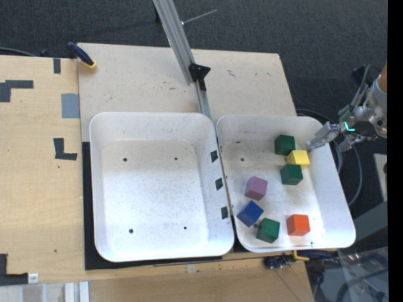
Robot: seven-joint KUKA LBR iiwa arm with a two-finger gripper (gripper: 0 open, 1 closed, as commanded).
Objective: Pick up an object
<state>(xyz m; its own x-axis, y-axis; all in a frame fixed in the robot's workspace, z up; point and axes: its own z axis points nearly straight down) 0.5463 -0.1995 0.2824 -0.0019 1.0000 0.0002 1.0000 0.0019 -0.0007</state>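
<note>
Dark grey carpet surrounds the pale wooden surface (157, 74), which bears two white bins. The left bin (101, 131) lies beside the right bin (340, 212), which holds seven cubes: three green cubes (284, 144), one yellow cube (298, 158), one purple cube (255, 187), one blue cube (250, 212), one orange cube (298, 224). The hand (327, 133) hangs over the right bin's far right rim, just beside the yellow cube; its grip cannot be told.

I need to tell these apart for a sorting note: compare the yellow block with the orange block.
The yellow block lies in the upper part of the right bin, touching a green block; the orange block stands alone near the lower edge. The hand hovers close to the yellow block, far from the orange one. Both are small cubes.
</note>
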